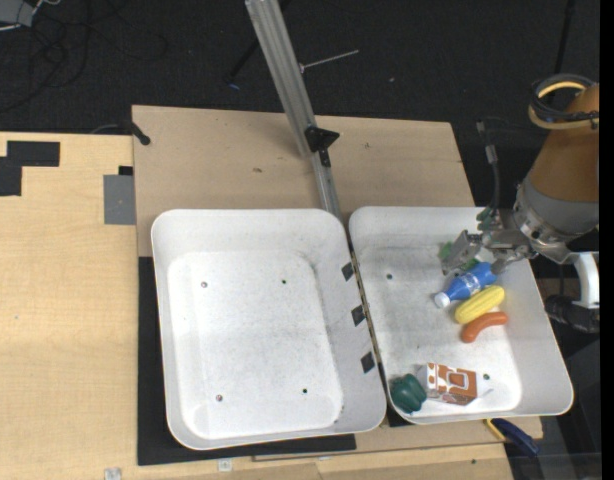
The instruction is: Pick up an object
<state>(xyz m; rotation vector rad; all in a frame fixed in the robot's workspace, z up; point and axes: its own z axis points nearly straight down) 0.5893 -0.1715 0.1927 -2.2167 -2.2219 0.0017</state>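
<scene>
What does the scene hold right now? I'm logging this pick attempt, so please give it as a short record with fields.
bins: left bin and right bin, side by side
right bin items: blue bottle, yellow piece, orange piece, carton, green piece
gripper: gripper low over the right bin's far right part, just above the bottle
grasp: nothing seen between the fingers
cluster: bottle, yellow and orange pieces lie close together; carton and green piece near the front rim
</scene>
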